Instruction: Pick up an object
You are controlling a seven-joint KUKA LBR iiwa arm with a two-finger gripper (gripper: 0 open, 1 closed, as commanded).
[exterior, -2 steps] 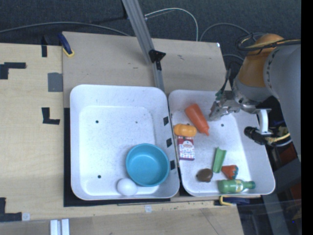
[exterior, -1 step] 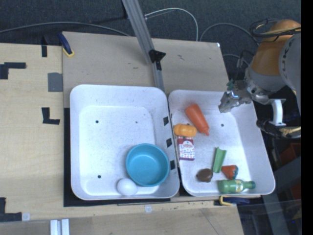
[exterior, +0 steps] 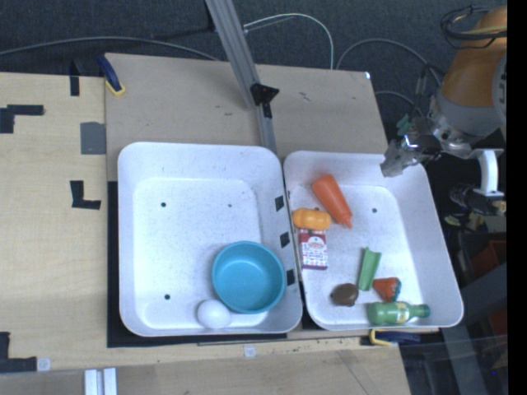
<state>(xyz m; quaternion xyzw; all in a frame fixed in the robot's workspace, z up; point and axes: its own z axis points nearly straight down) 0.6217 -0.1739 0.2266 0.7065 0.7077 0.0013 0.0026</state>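
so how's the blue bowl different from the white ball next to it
The blue bowl is far larger than the white ball. The bowl is blue and open on top, sitting upright with its hollow showing; the ball is white, closed and round. The bowl sits further from the left bin's near wall, while the ball lies right by that wall, at the bowl's lower left edge. Both lie in the left bin, away from the gripper.

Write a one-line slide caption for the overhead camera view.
Gripper hovers at the far rim of the right bin of toy foods; left bin holds a blue bowl and white ball.
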